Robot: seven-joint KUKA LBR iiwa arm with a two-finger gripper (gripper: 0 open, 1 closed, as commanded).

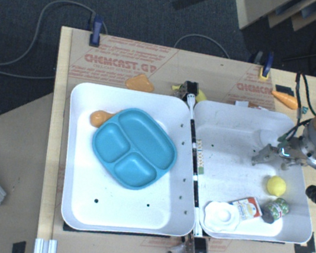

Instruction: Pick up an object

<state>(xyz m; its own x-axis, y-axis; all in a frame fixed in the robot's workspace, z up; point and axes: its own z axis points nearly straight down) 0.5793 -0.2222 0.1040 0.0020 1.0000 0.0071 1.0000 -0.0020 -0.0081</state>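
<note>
In the right bin (pixel 224 158) lie a yellow ball (pixel 276 185), a red and white packet (pixel 247 208), a dark green speckled object (pixel 277 209) and a round white lid (pixel 219 215). My gripper (pixel 272 161) hangs over the right side of that bin, just above and left of the yellow ball. Its fingers are spread open with nothing between them. The left bin (pixel 75 157) holds a blue divided plate (pixel 134 147), with an orange object (pixel 99 118) partly tucked under the plate's left edge.
On the bench behind the bins lie an orange lump (pixel 139 82), a yellow and black item (pixel 188 89) and an orange carrot-like piece (pixel 285 99). Two blue clamps (pixel 95 29) hold the board's back edge. Cables run along the right side.
</note>
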